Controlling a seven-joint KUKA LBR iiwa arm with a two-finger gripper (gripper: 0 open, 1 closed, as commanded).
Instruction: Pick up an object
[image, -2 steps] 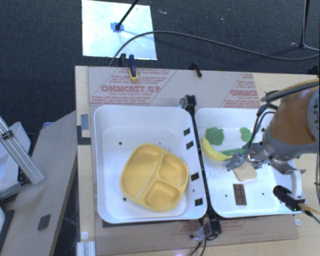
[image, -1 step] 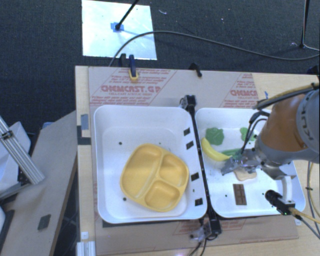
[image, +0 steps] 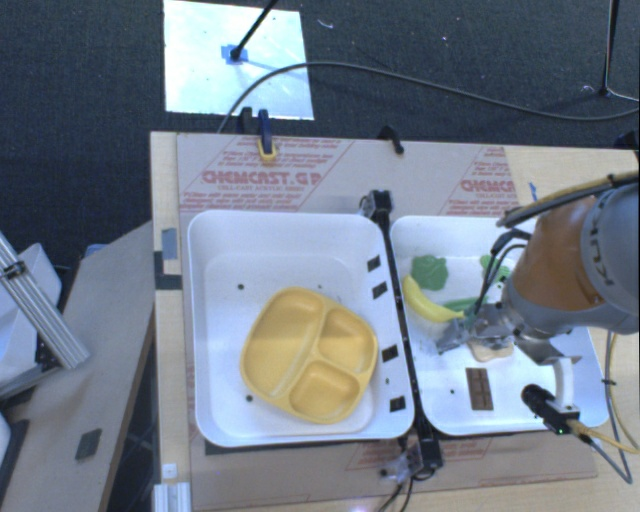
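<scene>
We see two white bins side by side: the left bin (image: 215, 300) holds one yellow divided plate (image: 308, 353); the right bin (image: 440, 415) holds the small items. We count there one banana (image: 428, 301), one green leafy piece (image: 430, 268), one more green piece (image: 462, 304) partly hidden by the arm, one tan flat piece (image: 490, 351) and one brown rectangular block (image: 479, 389).

The gripper (image: 462, 333) sits low in the right bin, just beside the lower end of the banana and touching or nearly touching the tan piece. We cannot tell how the gripper is set, nor whether it contains anything.

We judge the banana to be the nearest candidate. It is probably a light toy, stiff and smooth, so it may slip; we recommend taking hold across its narrow middle, square to the curve. The brown block lies flat and offers little height to grasp. The plate is wide and thin; only its rim offers a hold.
</scene>
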